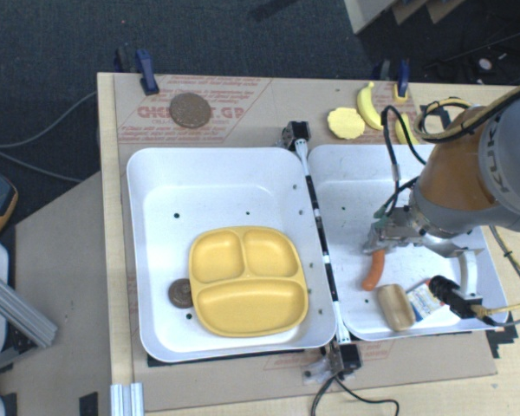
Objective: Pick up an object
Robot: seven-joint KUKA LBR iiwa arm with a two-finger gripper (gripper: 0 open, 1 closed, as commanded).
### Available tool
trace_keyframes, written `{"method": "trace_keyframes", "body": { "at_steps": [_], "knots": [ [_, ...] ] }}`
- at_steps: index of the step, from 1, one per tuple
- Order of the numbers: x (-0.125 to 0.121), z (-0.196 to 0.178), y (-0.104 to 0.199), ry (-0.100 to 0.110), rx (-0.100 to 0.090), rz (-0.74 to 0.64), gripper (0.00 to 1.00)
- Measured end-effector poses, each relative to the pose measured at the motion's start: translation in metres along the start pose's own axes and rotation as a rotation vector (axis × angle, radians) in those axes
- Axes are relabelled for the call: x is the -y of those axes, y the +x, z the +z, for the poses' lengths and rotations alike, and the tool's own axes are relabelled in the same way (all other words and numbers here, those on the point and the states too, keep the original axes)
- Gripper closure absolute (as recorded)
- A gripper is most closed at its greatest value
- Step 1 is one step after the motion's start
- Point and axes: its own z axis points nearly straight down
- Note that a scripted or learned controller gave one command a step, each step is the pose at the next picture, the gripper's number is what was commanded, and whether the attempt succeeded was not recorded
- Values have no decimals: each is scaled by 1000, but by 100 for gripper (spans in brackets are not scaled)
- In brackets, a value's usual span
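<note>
In the right bin [351, 176] lies a small orange carrot-shaped piece [373, 272], tilted, near the bin's middle. My gripper [380, 239] hangs right over the upper end of that piece, at the end of the grey and orange arm reaching in from the right. A tan bread-like piece [395, 307] rests near the bin's front wall, with a small white and blue item [423, 302] beside it. The wrist hides how the fingertips stand, and I cannot tell whether they touch the orange piece.
The left bin [156, 189] holds a yellow divided plate [246, 280] and a brown disc [180, 294] at the plate's left edge. On the bench behind the bins sit another brown disc [190, 109], a yellow blob [346, 123] and a banana [368, 106].
</note>
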Motion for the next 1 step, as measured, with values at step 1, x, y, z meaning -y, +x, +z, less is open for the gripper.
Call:
{"method": "trace_keyframes", "body": {
  "at_steps": [1],
  "knots": [
    [-41,-96,81,-13,-2,-13,100]
  ]
}}
